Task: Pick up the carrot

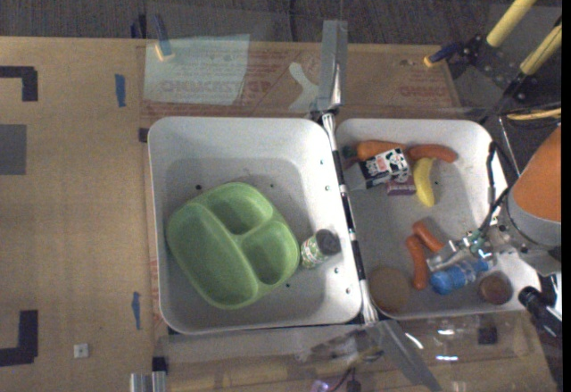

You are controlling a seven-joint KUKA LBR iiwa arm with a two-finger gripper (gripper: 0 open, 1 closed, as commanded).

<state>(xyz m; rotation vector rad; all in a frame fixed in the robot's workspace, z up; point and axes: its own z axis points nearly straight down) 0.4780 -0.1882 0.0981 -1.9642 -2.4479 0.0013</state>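
One carrot (378,149), probably that orange thing in the right bin's (473,128) far-left corner, looks light, stiff and slick, so grab mid-body; gripper (473,247) state, can't tell.

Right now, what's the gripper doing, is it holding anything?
Gripper: low in the right bin near the blue bottle; open or shut cannot be told.
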